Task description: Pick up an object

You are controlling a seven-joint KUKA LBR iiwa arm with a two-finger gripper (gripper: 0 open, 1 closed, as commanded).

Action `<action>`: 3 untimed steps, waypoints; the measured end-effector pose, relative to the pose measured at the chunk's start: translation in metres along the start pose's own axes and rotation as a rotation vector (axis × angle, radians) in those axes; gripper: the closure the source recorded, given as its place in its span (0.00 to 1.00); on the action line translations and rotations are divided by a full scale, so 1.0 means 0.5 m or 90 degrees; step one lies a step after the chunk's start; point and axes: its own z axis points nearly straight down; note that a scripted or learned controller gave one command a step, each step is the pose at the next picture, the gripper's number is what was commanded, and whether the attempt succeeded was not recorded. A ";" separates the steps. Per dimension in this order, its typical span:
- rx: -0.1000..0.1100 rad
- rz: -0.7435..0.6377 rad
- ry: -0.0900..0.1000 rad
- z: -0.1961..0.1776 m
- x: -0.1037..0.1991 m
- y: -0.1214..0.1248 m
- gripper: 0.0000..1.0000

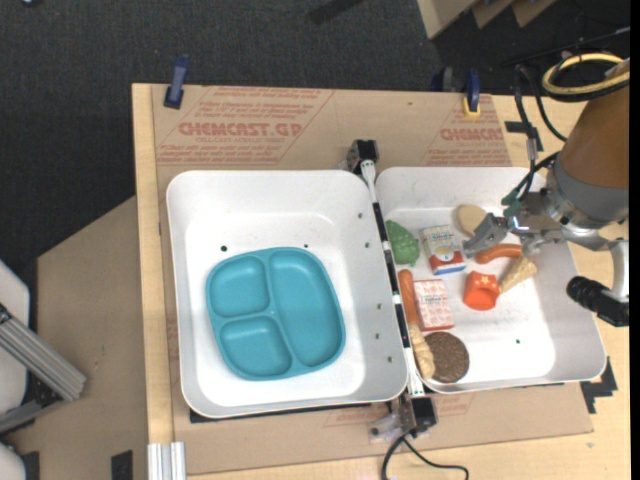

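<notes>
Grey end effector (508, 230) hovers over right bin (570, 358); grip state unclear.

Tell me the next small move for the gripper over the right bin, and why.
Probably a short descent onto one item. The gripper hangs over the right bin, amid a tight cluster: a tan round piece, an orange carrot-like piece and a red cup. Nothing shows between its fingers, so centring over the carrot-like piece and lowering seems the sensible step.
</notes>
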 end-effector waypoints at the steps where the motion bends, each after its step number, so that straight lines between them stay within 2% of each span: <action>1: 0.004 -0.002 0.001 0.236 0.033 0.052 0.00; 2: -0.001 0.001 0.000 0.203 0.030 0.053 1.00; 3: -0.003 -0.004 0.001 0.014 0.174 0.003 1.00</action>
